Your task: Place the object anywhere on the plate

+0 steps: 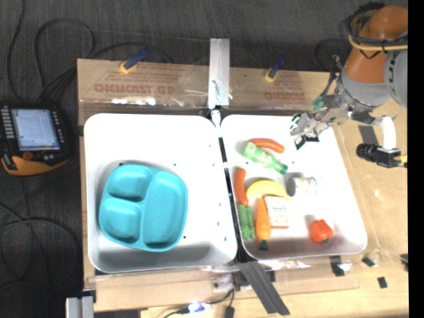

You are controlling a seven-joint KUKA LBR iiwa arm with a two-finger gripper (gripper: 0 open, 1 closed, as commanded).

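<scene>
A turquoise divided plate (142, 207) lies in the left bin (106, 134). The right bin (348, 197) holds several toy foods: a red-orange sausage (266, 144), a green bottle (264, 158), a yellow banana (266, 189), a carrot (262, 224), a slim orange-red piece (239, 181), a green vegetable (246, 221), a white carton (281, 212), a white can (304, 185) and a red pepper (320, 230). My gripper (306, 126) hangs over the right bin's far right corner, above and right of the sausage. No object shows between its fingers.
The arm's grey and orange wrist (377, 38) reaches in from the upper right. A teach pendant (33, 138) lies left of the bench. A metal divider post (218, 71) stands behind the seam between the bins. A black fitting (377, 153) sits right of the bin.
</scene>
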